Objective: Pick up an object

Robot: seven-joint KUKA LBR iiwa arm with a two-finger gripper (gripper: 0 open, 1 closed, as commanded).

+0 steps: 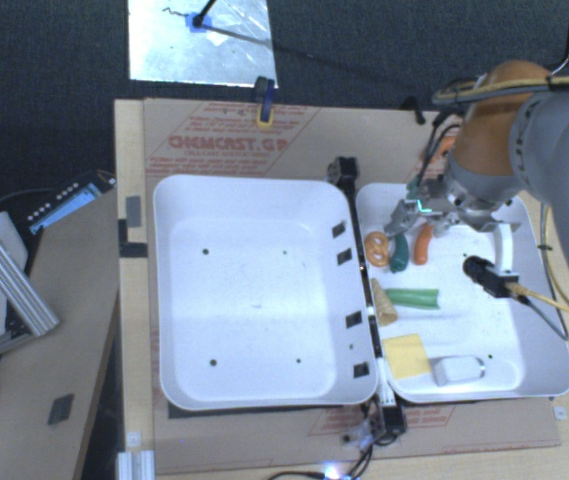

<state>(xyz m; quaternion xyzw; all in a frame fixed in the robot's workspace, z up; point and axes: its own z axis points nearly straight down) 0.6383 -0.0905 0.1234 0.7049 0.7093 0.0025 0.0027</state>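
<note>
Over the right bin [549, 368], the gripper [411, 218] hangs low, but I cannot tell how it is set. Just below it lie an orange piece [423, 245] and a teal piece [401, 254], both pointing up and down the bin, side by side.

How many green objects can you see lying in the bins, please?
2. A dark teal piece lies near the gripper in the right bin; a light green stick lies at its middle. The arm may hide others.
</note>
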